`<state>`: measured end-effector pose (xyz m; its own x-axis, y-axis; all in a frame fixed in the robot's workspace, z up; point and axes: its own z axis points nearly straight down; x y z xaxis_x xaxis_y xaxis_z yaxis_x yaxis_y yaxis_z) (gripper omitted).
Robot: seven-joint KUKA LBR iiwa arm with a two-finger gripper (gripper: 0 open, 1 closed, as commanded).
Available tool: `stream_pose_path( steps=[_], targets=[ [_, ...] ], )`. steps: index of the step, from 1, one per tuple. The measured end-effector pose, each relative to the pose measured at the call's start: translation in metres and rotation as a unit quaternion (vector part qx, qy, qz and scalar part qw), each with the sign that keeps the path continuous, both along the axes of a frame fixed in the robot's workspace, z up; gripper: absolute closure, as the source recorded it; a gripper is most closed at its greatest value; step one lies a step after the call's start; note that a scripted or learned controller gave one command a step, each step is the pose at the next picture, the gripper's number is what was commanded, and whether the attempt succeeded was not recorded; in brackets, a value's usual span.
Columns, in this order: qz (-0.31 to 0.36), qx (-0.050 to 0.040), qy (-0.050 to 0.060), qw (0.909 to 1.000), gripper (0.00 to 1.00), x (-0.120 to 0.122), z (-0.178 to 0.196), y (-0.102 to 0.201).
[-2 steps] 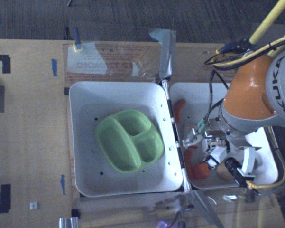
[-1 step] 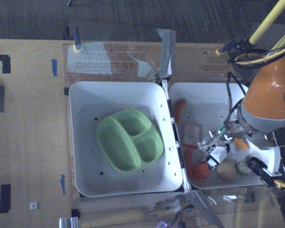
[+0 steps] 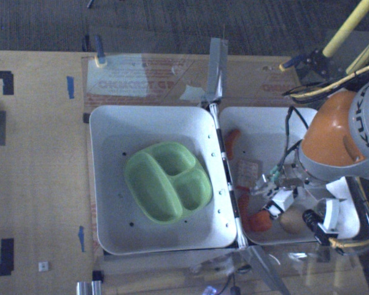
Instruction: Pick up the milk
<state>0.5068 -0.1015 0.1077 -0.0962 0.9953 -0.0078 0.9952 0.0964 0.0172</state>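
Wood counter (image 3: 37,183), right bin (image 3: 258,118): milk (image 3: 283,200) (white carton, we think) sits just near-edge-side of the jaws; we can't tell their state.

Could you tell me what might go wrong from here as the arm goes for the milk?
The gripper hangs low in the right bin, crowded by a red item, an orange one and a tan one; it could catch the wrong thing. I cannot make out the milk, so its aim is unsure.
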Motion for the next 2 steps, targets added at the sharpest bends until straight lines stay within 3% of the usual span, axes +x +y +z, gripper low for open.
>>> stream_pose_path(
  steps=[1, 2],
  targets=[
    [-0.001, -0.0014, -0.005, 1.0000, 1.00, 0.002, 0.012, -0.001],
    [-0.035, 0.0034, 0.009, 0.9994, 1.00, -0.027, 0.076, 0.056]
  ],
)
